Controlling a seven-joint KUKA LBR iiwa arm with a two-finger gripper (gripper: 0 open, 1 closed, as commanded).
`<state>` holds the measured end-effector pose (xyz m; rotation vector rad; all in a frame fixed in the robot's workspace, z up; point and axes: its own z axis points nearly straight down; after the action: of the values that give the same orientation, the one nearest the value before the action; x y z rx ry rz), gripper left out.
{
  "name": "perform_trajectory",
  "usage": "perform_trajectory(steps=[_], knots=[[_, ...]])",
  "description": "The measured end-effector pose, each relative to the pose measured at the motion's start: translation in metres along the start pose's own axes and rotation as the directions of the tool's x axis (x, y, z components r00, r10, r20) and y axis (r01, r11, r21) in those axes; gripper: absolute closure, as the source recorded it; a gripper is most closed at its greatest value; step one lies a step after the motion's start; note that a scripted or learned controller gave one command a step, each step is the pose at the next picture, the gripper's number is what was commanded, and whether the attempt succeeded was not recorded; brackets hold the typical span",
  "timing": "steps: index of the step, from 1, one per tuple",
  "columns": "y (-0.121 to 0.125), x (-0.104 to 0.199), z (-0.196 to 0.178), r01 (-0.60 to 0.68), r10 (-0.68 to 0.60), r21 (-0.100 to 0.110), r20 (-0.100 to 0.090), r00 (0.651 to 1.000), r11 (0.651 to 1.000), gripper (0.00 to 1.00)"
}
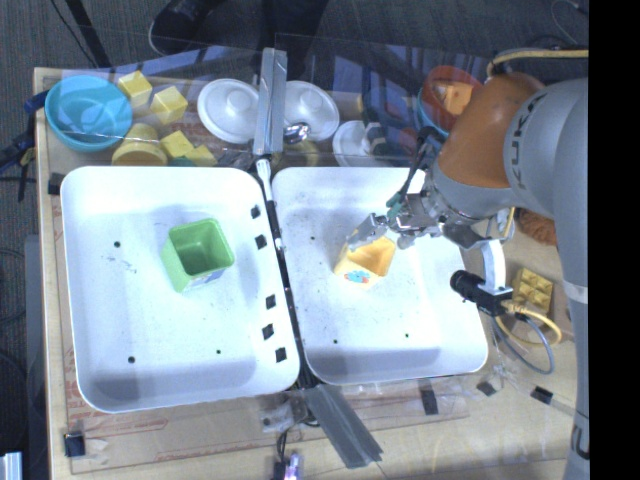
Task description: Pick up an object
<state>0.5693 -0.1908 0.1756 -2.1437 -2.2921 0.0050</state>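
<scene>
A yellow-orange wedge-shaped object [368, 259] lies in the right bin [330, 328], near its middle. My gripper [385, 230] sits right at the wedge's upper edge, reaching in from the right, and one metal finger [364, 232] rests against the top of the wedge. A green square cup [199, 252] stands in the left bin [120, 348], far from the gripper.
Behind the bins sit a blue bowl [88, 111], yellow blocks [150, 93], white dishes [230, 108] and an orange item [452, 94]. A divider with black clips [272, 268] separates the bins. Cables and a yellow piece [530, 290] lie at the right.
</scene>
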Motion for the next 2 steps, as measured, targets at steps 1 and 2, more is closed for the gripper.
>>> perform_trajectory(steps=[1, 2], knots=[[0.0090, -0.0163, 0.0786, -0.044, 0.044, -0.014, 0.005, 0.999, 0.999, 0.00], [0.0090, -0.0164, 0.0787, -0.045, 0.045, -0.014, 0.005, 0.999, 0.999, 0.00]])
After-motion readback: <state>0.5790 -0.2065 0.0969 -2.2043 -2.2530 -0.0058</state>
